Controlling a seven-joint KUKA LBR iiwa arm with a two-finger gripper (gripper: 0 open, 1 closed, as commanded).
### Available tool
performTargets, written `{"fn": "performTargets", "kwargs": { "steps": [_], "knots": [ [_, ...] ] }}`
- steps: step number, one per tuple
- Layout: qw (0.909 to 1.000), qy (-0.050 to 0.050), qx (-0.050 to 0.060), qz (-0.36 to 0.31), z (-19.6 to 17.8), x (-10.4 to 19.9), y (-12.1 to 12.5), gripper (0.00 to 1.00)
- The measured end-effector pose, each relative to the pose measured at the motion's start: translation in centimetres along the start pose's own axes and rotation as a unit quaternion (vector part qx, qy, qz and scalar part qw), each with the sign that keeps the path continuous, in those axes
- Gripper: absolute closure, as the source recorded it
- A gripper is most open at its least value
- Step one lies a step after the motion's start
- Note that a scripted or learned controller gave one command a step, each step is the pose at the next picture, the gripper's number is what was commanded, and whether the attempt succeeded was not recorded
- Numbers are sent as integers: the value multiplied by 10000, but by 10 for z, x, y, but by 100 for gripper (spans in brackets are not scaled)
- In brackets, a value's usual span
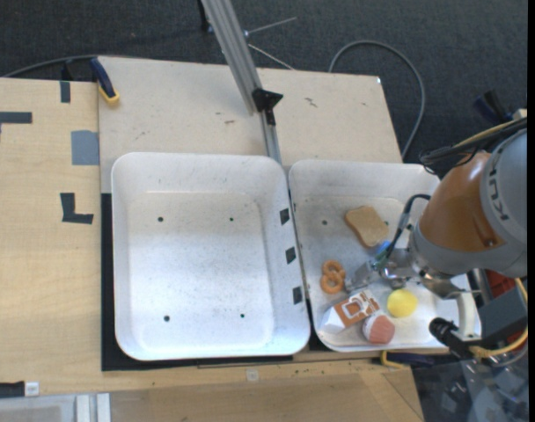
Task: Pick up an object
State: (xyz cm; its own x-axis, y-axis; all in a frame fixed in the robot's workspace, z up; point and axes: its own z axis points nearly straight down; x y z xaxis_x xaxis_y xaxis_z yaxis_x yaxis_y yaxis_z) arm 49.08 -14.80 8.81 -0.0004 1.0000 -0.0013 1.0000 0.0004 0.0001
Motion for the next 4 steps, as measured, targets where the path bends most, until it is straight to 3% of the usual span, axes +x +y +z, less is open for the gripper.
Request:
{"fn": "performTargets", "kwargs": {
  "steps": [1,3,4],
  "knots": [
    [10000,8,8,-4,-11,1,0,100],
    [10000,2,-13,-5,-115,7,7,100],
    [10000,19,6,-38,-118,68,23,100]
  ]
}}
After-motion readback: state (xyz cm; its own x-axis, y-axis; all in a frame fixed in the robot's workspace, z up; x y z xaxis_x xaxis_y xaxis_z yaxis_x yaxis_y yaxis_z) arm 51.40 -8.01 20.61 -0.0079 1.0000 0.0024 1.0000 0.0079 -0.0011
